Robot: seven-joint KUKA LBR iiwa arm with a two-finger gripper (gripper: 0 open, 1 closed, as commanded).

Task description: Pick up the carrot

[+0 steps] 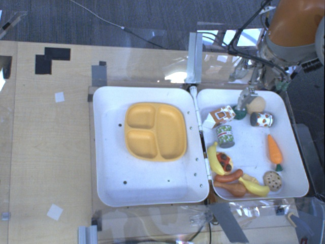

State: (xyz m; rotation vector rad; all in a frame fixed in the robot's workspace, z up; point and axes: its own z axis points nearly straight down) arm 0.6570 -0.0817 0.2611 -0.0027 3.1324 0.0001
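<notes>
The carrot [274, 149] is orange with a green stub at its near end. It lies lengthwise by the right wall of the right bin [289, 111]. My gripper [253, 89] hangs over the far part of that bin, beside a beige ball [257, 104]. It is well behind the carrot and slightly to its left. Nothing shows in its grasp.
The right bin also holds a small carton [222, 115], a can [225, 135], a patterned cup [262, 119], a banana [218, 161], sausages [231, 177] and a cookie [272, 180]. A yellow divided plate [154, 131] sits in the left bin [109, 151].
</notes>
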